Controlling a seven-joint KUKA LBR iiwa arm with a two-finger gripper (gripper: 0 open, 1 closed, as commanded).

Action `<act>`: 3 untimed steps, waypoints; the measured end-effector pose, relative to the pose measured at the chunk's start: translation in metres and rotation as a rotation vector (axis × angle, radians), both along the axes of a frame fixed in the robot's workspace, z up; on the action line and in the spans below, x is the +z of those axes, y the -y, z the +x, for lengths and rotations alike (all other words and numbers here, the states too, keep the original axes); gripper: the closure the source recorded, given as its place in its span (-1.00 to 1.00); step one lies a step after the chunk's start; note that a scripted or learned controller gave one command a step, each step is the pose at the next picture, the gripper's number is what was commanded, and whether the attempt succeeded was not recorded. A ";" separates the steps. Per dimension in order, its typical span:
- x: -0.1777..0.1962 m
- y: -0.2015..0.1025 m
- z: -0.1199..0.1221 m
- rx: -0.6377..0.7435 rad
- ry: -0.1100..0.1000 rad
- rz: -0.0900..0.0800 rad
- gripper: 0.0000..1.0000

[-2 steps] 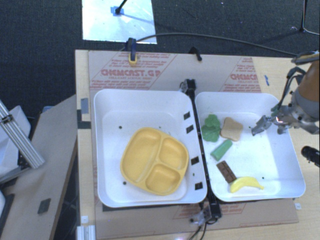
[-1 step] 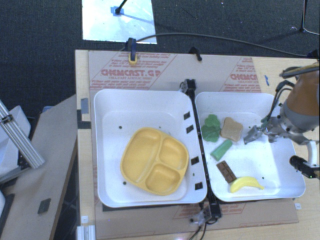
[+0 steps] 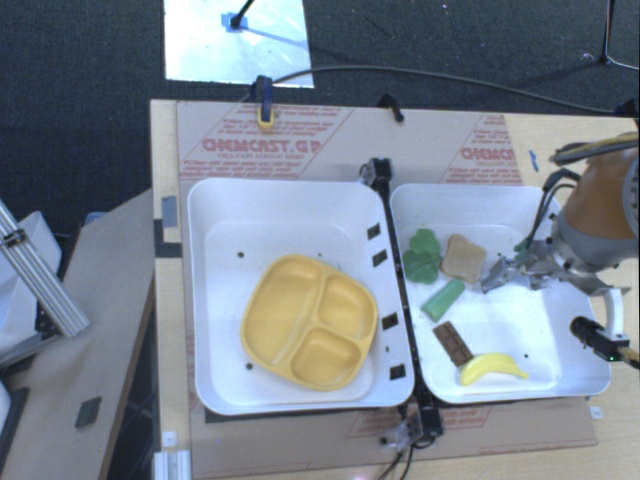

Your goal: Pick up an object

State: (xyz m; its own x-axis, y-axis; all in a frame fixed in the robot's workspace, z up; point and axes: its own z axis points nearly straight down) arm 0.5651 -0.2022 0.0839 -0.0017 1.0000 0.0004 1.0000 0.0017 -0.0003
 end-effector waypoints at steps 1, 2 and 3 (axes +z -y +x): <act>0.012 0.000 0.001 0.000 0.004 -0.002 1.00; 0.055 0.000 0.000 0.002 0.004 -0.002 1.00; 0.099 -0.002 0.004 0.003 0.006 -0.002 1.00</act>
